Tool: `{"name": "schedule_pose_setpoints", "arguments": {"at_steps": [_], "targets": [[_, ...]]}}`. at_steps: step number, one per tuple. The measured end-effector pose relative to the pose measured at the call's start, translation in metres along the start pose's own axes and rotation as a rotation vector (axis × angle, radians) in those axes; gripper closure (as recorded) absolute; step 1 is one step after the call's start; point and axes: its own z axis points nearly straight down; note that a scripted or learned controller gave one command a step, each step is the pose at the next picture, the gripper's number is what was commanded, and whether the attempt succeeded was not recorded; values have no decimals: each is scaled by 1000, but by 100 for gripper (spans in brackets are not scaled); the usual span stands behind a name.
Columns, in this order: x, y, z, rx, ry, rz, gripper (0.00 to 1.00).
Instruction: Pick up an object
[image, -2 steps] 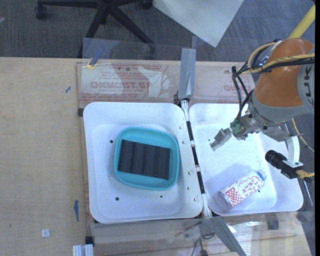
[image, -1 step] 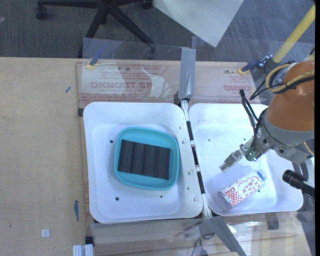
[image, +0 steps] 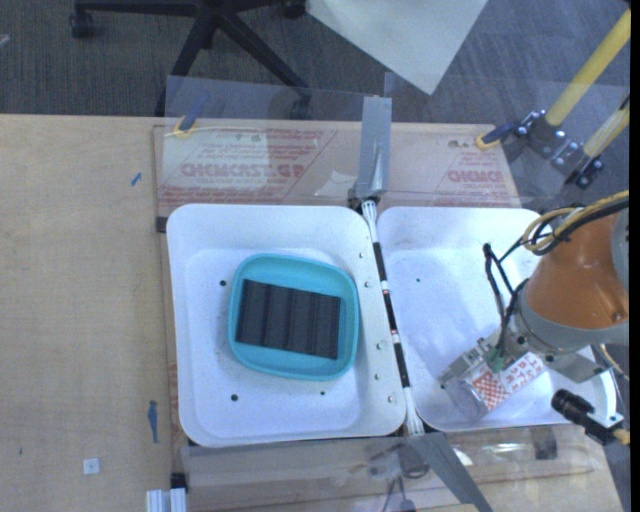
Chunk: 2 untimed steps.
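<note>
The end effector (image: 478, 372) is seen low in the right bin (image: 440, 300), directly over a red-and-white patterned packet (image: 508, 382); whether anything is gripped cannot be told. The packet should be centred beneath it before any lift is attempted.

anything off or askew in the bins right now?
Nothing spilled or damaged. The teal plastic tray with a dark ribbed insert sits slightly rotated in the left white bin. In the right white bin, a small red-and-white patterned packet lies tilted beside the claw.
</note>
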Motion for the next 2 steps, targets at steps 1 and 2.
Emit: {"name": "schedule_pose_setpoints", "arguments": {"at_steps": [1,2], "targets": [[10,37,0,3,3,142,0],[-2,110,-95,8,8,-203,0]]}}
